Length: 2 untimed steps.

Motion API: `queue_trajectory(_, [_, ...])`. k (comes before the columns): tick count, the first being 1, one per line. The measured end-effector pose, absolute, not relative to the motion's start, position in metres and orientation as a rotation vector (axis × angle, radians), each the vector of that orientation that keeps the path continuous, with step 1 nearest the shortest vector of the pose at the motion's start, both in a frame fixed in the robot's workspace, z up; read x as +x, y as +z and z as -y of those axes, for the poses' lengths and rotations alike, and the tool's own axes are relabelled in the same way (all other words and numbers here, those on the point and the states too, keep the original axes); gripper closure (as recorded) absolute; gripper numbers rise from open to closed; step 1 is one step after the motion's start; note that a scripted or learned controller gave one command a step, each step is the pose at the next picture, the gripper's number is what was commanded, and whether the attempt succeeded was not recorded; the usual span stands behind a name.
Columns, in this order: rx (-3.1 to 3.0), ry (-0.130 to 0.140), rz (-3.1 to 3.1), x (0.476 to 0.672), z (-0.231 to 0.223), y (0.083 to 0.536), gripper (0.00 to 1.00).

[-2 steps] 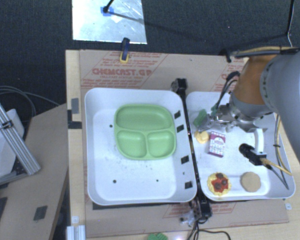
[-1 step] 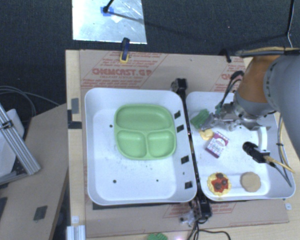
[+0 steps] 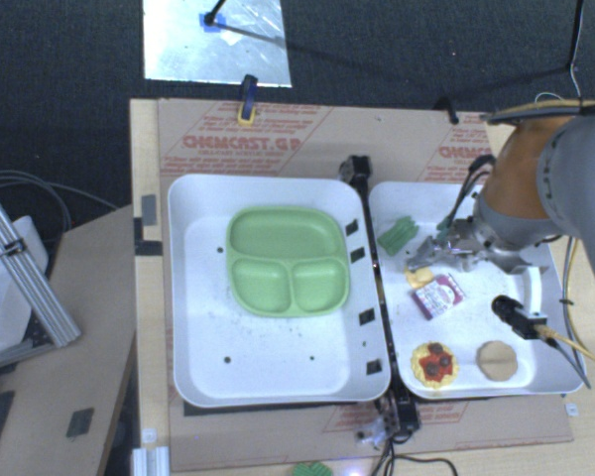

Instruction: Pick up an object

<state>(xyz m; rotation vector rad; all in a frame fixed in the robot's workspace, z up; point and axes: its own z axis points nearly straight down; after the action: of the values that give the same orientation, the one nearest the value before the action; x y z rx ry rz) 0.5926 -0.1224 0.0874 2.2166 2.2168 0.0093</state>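
**Two white bins, gripper [image 3: 426, 256] low in the right bin [image 3: 392, 325].**
You see the left bin [image 3: 208, 296] bearing a green divided plate [image 3: 286, 261]. You cannot tell whether the gripper's jaws are spread or closed. It sits between a pink packet [image 3: 438, 294] and a green toy [image 3: 398, 234]. A toy pizza [image 3: 435, 363] and a tan disc [image 3: 497, 360] lie along the front wall.
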Motion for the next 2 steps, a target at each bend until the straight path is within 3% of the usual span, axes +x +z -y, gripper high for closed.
queue_trajectory(1, [2.21, 0.006, -2.226, 0.633, 0.107, 0.086, 0.0])
queue_trajectory(2, [2.224, -0.003, -2.224, 0.573, 0.1, 0.084, 0.0])
